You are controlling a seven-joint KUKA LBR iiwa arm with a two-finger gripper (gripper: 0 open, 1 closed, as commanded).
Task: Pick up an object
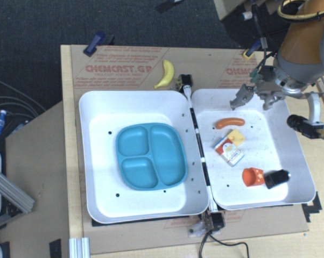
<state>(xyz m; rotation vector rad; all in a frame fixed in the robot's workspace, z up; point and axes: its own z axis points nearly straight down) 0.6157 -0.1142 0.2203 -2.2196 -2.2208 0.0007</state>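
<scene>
The right bin [291,160] holds a hot dog sausage [229,123], a yellow block [237,137], a small red and white carton [229,151], an orange cup [253,176] and a black object [276,178]. My gripper [255,98] hovers over that bin's far edge, up and right of the sausage. Its two fingers are spread apart and nothing sits between them. The left bin [92,144] carries a blue divided plate [150,155].
A yellow banana [165,74] lies on the cardboard behind the left bin. A blue clip [93,43] sits at the bench's far left corner. A black clamp [185,83] joins the bins at the back.
</scene>
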